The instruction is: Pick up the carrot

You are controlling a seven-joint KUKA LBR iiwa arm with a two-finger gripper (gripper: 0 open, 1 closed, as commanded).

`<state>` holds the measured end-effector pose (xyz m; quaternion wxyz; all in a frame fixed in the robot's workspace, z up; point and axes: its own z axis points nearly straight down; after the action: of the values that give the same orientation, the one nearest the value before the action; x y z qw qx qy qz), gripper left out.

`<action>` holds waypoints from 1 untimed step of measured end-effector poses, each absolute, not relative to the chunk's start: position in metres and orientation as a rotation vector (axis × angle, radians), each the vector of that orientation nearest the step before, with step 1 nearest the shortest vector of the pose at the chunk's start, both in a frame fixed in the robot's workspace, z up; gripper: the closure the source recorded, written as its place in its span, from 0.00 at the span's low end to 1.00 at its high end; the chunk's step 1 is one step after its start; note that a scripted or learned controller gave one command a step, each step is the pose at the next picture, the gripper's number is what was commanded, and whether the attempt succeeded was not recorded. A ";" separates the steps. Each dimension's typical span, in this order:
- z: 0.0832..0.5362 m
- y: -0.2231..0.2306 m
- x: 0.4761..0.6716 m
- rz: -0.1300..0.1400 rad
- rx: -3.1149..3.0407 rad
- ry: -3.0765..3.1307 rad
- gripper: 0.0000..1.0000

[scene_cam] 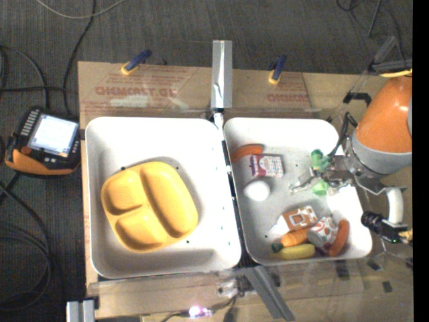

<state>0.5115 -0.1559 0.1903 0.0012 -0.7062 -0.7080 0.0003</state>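
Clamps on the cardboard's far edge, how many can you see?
2: one clamp above the left bin, one clamp above the right bin. Others may be hidden.

Dark carpet floor (167, 12) — trailing cables (64, 9)

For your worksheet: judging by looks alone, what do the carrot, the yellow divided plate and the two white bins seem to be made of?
Carrot: probably moulded plastic toy food; even orange colour, smooth skin, dark green tip.
Yellow divided plate: likely plastic, semi-gloss; uniform colour, rounded moulded compartments with soft highlights.
White bins: probably plastic or coated sheet, matte to slightly glossy; thin rounded rims. The view can't settle which.
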 end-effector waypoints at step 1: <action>0.183 -0.034 0.523 0.001 -2.156 -2.283 0.00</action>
<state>0.5231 -0.0340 0.1832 0.0008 -0.6867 -0.7270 0.0003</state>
